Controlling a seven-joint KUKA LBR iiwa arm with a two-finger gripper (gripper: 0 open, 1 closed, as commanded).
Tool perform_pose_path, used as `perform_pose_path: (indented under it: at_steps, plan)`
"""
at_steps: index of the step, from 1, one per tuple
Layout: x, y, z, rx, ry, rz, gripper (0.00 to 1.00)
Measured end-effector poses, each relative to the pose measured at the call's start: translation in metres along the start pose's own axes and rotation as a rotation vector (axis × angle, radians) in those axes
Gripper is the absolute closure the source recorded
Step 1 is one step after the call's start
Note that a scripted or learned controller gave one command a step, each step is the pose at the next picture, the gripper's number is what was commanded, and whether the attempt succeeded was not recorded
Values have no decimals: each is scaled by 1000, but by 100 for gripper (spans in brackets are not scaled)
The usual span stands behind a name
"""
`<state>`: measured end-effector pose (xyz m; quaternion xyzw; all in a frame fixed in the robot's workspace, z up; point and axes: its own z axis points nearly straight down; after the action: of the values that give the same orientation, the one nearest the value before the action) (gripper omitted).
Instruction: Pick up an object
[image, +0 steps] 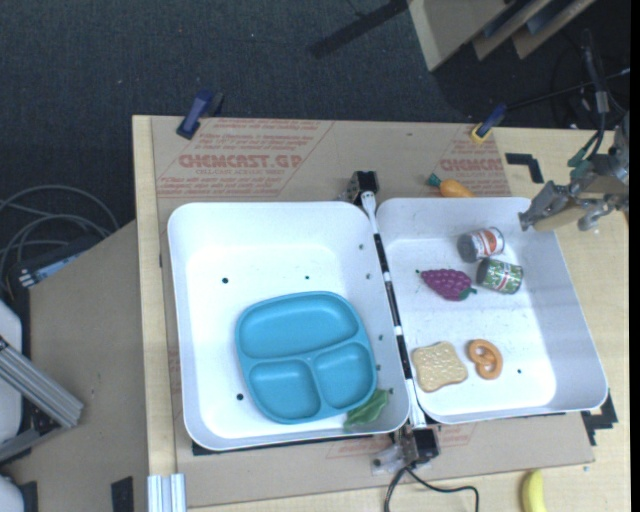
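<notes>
Count on inspection: two white bins (190, 300); one blue divided plate (300, 355); two small cans (482, 243); one purple grape bunch (447, 283); one toast slice (438, 366); one pretzel (485, 358); one green leafy item (366, 410).

Glossy white plastic bins (200, 300); smooth blue plastic tray (300, 355), matt brown board (260, 155) beneath; bare metal pincer (560, 205)
</notes>
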<state>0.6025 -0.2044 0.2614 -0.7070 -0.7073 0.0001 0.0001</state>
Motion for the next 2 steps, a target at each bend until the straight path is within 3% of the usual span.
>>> perform_pose_path:
  at_steps: [1, 2]
  plan:
    - [18, 50, 111, 5, 2, -1, 0]
    - [56, 62, 163, -3, -2, 0, 0]
